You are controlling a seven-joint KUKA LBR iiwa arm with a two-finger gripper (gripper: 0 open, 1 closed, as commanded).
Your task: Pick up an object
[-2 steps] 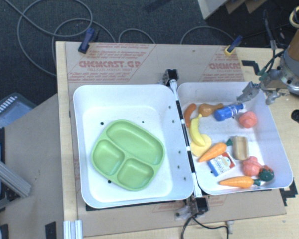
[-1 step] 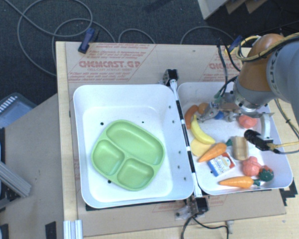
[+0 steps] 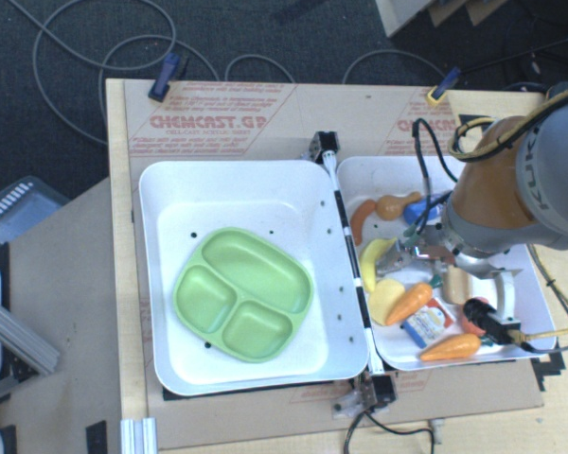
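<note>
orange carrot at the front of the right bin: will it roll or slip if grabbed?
The carrot looks tapered and smooth, probably plastic, so it may squirt out of a pinch. It lies on its side against the bin's front wall, which likely limits rolling. Probably light and stiff.

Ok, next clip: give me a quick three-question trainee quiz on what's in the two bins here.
1. True or false: the green divided plate lies in the left bin.
2. Which bin does the end effector hover over? A) left B) right
3. Fill in: the two carrots in the right bin are ____ in colour.

Key: 1 true; 2 B; 3 orange.
</note>
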